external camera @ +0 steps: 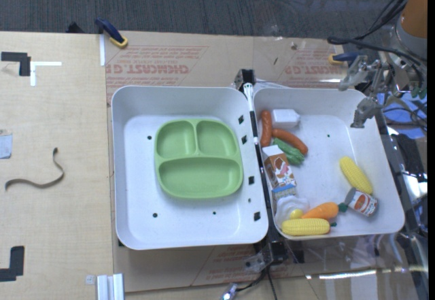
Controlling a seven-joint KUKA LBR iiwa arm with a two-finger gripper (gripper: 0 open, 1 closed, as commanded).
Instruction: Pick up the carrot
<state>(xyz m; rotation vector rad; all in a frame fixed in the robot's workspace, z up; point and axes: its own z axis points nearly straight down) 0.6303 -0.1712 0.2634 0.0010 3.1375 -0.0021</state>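
The carrot (321, 211), orange with a small green stub at its right end, lies near the front wall of the right bin (326, 132). It rests against a yellow corn cob (306, 226) just in front of it. My gripper (356, 98) hangs over the bin's back right corner, well behind the carrot and to its right. It looks open, with nothing between its fingers.
The right bin also holds a second corn cob (355, 174), a small can (363, 203), a juice carton (280, 173), a red sausage (266, 127), an orange-and-green vegetable (291, 142) and a white block (285, 117). In the left bin (129, 176) lies a green divided plate (199, 158).
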